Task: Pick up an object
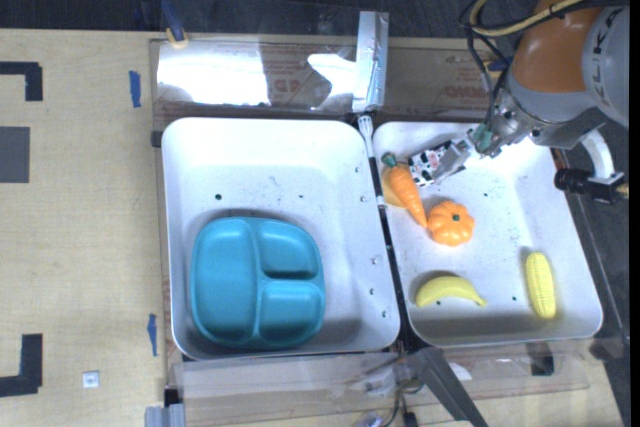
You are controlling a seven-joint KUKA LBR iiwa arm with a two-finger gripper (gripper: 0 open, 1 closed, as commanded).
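Observation:
The right bin holds an orange carrot at its upper left, an orange pumpkin just below it, a yellow banana near the front and a yellow corn cob at the right. My gripper reaches in from the upper right and hovers at the carrot's upper end, close to or touching it. Nothing shows between its fingers.
The left bin holds a blue divided plate. A clear plastic panel stands behind the left bin. The arm's body with yellow cables hangs over the right bin's far corner.

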